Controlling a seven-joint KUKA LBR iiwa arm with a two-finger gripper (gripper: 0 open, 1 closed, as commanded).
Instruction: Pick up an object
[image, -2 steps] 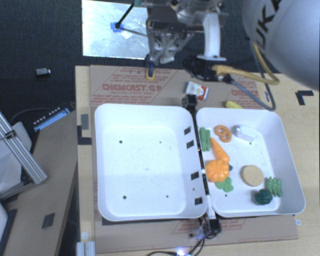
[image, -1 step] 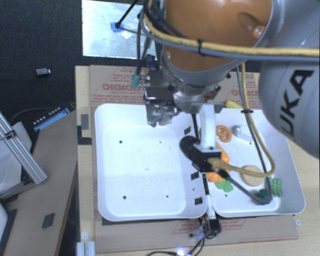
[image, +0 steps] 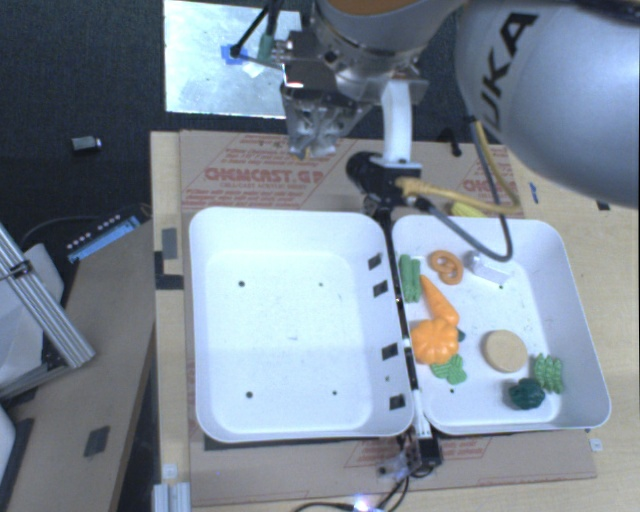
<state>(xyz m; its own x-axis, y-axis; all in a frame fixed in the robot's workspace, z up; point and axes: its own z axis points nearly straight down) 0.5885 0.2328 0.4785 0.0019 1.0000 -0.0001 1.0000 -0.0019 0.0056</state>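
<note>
Claw raised above the desk's far edge, beyond the left bin, grip state impossible to tell, right bin holding pretzel, carrot, orange pepper, round cookie, broccoli

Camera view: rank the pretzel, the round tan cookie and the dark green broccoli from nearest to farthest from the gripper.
The gripper hangs above the bins' far edge.
1. Pretzel, far part of the right bin.
2. Round tan cookie, right bin, toward its near side.
3. Dark green broccoli, right bin's near right corner.
</note>
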